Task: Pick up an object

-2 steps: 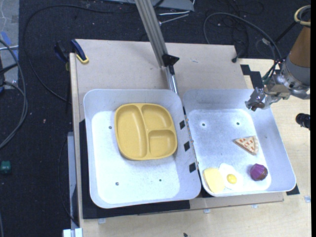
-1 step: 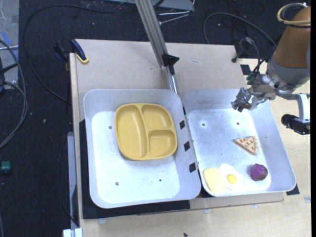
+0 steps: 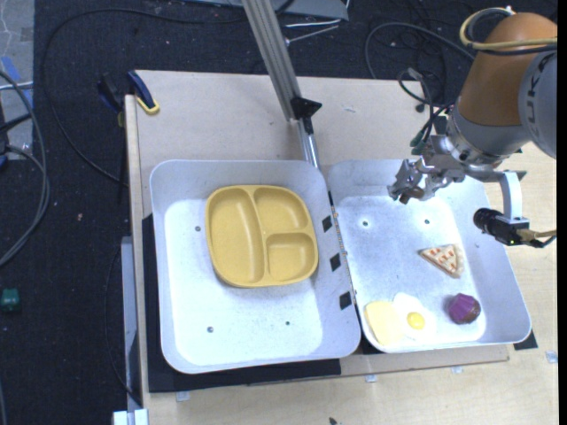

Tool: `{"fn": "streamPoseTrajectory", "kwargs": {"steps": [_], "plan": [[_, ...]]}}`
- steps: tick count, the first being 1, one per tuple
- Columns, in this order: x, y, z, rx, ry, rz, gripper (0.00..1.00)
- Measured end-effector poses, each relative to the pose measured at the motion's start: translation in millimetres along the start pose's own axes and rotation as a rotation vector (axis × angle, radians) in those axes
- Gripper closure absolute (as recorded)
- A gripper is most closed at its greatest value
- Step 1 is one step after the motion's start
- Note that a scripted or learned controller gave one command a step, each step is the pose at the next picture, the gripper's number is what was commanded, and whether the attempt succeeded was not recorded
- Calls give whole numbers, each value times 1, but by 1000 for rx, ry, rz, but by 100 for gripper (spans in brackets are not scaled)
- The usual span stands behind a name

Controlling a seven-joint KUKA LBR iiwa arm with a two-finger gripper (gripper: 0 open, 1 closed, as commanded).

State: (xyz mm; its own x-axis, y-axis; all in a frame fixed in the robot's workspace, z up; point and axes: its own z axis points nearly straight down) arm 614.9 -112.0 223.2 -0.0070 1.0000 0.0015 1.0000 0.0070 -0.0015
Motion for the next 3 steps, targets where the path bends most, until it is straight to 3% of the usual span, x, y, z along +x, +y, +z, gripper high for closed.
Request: {"fn": "streamPoseTrajectory", "kwargs": {"steps": [1,2,3], "plan": [[54,-22,1,0,0,0,100],[108,-29,-11,-2,0,-1,100],[162,-42,0,1,0,-1,100]]}}
